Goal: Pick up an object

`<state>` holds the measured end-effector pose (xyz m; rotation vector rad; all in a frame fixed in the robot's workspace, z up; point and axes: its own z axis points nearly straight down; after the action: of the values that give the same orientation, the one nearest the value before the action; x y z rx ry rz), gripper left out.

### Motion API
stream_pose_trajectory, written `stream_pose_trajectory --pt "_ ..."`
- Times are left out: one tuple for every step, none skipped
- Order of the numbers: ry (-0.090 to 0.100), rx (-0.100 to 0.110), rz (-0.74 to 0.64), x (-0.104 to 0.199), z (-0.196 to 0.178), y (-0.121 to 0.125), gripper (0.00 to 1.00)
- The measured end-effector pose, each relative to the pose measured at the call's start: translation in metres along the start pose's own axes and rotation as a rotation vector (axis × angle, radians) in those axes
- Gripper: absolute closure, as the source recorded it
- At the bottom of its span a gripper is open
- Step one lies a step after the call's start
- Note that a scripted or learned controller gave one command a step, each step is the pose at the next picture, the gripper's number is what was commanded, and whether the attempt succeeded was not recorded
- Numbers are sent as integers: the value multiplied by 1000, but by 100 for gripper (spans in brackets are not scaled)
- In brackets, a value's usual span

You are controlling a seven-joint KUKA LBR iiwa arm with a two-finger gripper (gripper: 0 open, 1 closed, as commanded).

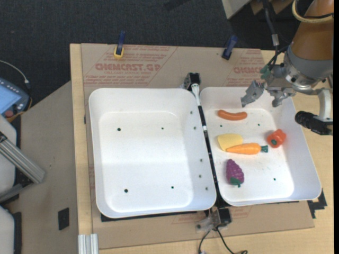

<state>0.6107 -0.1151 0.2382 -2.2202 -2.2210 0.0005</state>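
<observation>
So all 5 toy foods sit in the right bin [302, 180], which makes sense since that's the side the arm reaches in from. The left bin [106, 115] is presumably where picked stuff ends up. The hand [263, 96] hangs over the back edge of the right bin with its 2 fingers spread apart and nothing between them, so it's open and carrying nothing.

The closest thing to it is the sausage [232, 115], lying crosswise just in front of and below the hand, apart from everything else (my guess is that's the target, easy to get fingers around). The cheese wedge [229, 140] and the carrot [244, 149] are touching each other mid-bin, which would make a clean grab on either one fiddly. The tomato [276, 137] sits near the carrot's leafy end, and the grapes [234, 172] are toward the front. Both bins sit on a cardboard sheet [159, 57] clamped to the worktop, I assume so nothing slides.
</observation>
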Motion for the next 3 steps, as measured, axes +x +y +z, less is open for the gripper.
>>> stream_pose_trajectory --pt "-1 -4 -1 0 -11 1 100" --pt "0 -15 -9 78 -121 -10 100" --pt "1 -8 -7 138 -159 -42 100"
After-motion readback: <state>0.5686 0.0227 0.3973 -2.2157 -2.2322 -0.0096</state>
